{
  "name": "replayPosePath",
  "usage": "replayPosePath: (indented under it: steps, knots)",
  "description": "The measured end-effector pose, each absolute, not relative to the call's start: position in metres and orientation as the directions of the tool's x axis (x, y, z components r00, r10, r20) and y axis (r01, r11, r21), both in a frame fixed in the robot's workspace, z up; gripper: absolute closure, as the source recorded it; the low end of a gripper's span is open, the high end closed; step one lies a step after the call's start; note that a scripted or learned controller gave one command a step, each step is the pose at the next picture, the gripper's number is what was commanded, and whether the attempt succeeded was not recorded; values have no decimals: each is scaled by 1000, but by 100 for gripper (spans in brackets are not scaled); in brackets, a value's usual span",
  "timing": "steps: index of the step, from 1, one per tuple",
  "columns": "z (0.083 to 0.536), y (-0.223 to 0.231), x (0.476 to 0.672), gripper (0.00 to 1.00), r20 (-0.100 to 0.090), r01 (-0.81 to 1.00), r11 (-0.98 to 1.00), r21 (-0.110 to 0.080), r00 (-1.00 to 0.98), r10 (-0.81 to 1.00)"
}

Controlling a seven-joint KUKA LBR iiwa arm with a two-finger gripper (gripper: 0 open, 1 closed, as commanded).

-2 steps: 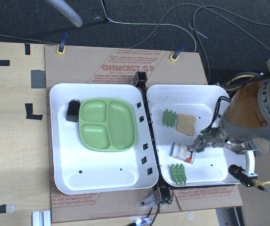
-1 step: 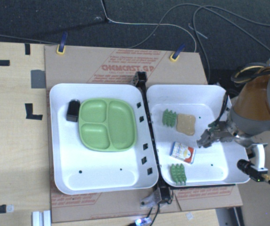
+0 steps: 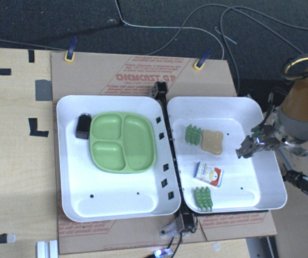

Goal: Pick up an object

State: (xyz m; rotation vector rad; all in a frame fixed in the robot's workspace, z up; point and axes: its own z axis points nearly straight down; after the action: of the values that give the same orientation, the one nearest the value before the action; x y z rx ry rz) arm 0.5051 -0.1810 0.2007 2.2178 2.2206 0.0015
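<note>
Left bin [image 3: 67, 160]: small black block [image 3: 83, 126] near upper-left corner, just beside green three-compartment plate [image 3: 123, 142], which lies flat at centre. Right bin [image 3: 269, 190]: green studded block [image 3: 193, 135] at upper left, touching or just beside tan sponge-like piece [image 3: 213, 142]; small white carton with red-and-blue print [image 3: 208, 174] at centre; second green studded block [image 3: 202, 197] near front wall. Gripper [image 3: 246, 150] over right part of right bin, apart from all objects; finger opening cannot be judged, nothing visible between fingers.
</note>
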Motion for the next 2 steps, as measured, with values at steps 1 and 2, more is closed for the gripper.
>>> replayPosePath:
  steps: [1, 2]
  knots:
    - [244, -176, 506, 100, -1, 1000, 2, 4, -2, 1000]
    - [251, -125, 525, 100, 1, 1000, 6, 0, -6, 1000]
